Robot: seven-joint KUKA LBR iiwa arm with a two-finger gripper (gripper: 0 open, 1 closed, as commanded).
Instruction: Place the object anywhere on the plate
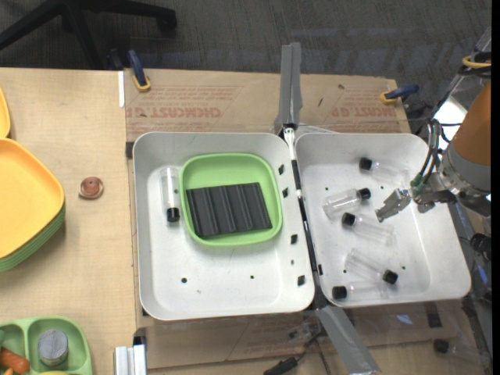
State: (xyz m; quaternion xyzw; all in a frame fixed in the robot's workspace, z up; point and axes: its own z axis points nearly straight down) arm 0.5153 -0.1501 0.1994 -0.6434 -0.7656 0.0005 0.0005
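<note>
A green square plate (226, 162) lies in the left bin (148, 272) and carries a dark ridged block (232, 208). Beside the plate's left rim rests a clear tube with a black cap (169, 195). Several more clear black-capped tubes are scattered in the right bin (437, 280), among them one near the middle (346, 202) and one toward the front (367, 269). My gripper (391, 207) hangs low over the right bin's right half, just right of the middle tubes. I see nothing between its tips.
A stack of yellow plates (23, 201) sits on the bench at far left, with a small reddish disc (91, 187) beside it. A green compartment tray (39, 346) is at the bottom left. Clamps (139, 75) hold the cardboard at the back.
</note>
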